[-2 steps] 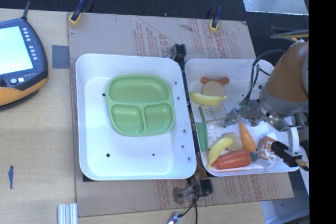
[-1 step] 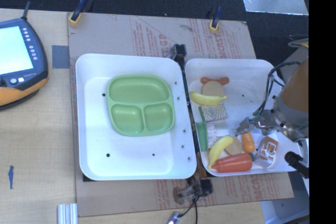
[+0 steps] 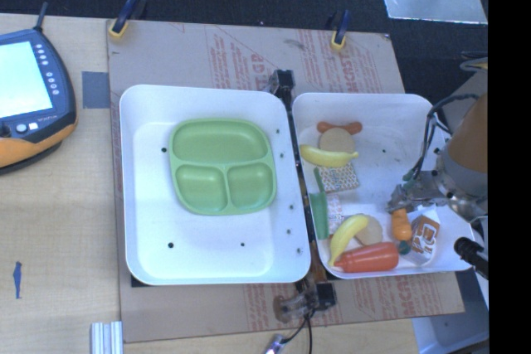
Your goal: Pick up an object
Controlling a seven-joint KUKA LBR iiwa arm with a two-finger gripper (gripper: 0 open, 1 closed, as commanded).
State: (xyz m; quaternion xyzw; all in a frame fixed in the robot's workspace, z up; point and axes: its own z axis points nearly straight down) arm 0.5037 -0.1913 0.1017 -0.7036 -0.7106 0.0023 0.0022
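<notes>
The right bin point(image 3: 377, 108) holds several toy foods: a yellow banana point(image 3: 328, 155) over a tan round piece point(image 3: 336, 137), a patterned square point(image 3: 343, 177), a green stick point(image 3: 319, 207), a second banana point(image 3: 347, 234), a red sausage-like piece point(image 3: 367, 259), a small orange carrot point(image 3: 401, 225) and a white-and-orange packet point(image 3: 426, 238). My gripper point(image 3: 406, 197) reaches in from the right and hangs low over the bin's right side, just above the carrot and the packet. Nothing shows between its tips.
The left bin point(image 3: 141, 178) bears a green divided plate point(image 3: 222, 166). A tablet-like pendant point(image 3: 29, 99) lies on the bench at far left. Clamps point(image 3: 123, 16) hold the cardboard sheet at the back. A black bracket point(image 3: 283, 82) sits between the bins.
</notes>
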